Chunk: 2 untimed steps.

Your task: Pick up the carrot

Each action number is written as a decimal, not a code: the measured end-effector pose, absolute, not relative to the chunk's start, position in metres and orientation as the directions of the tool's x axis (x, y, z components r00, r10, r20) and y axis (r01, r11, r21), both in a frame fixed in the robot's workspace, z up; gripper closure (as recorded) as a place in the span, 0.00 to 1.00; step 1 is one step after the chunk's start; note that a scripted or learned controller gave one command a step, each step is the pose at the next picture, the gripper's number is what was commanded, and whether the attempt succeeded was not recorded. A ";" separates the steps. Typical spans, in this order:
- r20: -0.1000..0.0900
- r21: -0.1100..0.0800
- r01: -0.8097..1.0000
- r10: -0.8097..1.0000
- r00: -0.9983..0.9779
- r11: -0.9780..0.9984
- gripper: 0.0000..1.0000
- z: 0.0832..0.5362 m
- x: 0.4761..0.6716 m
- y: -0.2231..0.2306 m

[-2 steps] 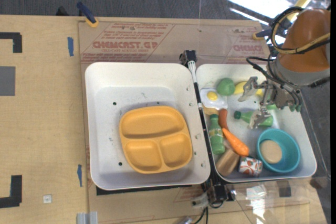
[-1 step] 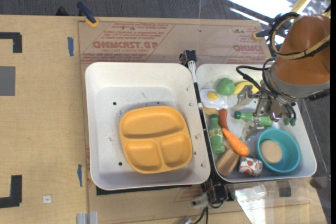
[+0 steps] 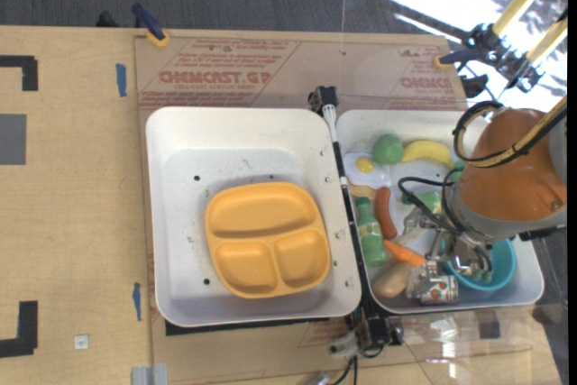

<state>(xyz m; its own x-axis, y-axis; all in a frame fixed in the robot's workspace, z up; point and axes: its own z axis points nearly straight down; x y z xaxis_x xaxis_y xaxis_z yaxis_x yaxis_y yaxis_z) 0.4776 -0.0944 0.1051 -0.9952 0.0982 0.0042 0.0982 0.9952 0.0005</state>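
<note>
The bench (image 3: 72, 194) runs pale and woody across the view, stretching far out to the left of the claw (image 3: 442, 266). A brown sheet of board (image 3: 234, 68) printed with red lettering lies flat on it, reaching up and away beyond the claw. On that sheet sit two white bins, touching side by side: the right bin (image 3: 532, 284) directly beneath the claw, the left bin (image 3: 171, 194) just over to its left. Black corner marks (image 3: 22, 72) show on the bench top, well off to the claw's left, and bits of blue tape (image 3: 121, 78) cling along the board's left edge.
</note>
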 end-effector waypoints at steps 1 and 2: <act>-0.006 0.004 0.327 0.327 -0.945 0.945 0.00 0.091 0.482 -0.094; -0.009 0.010 0.420 0.421 -0.907 0.907 0.00 0.091 0.484 -0.098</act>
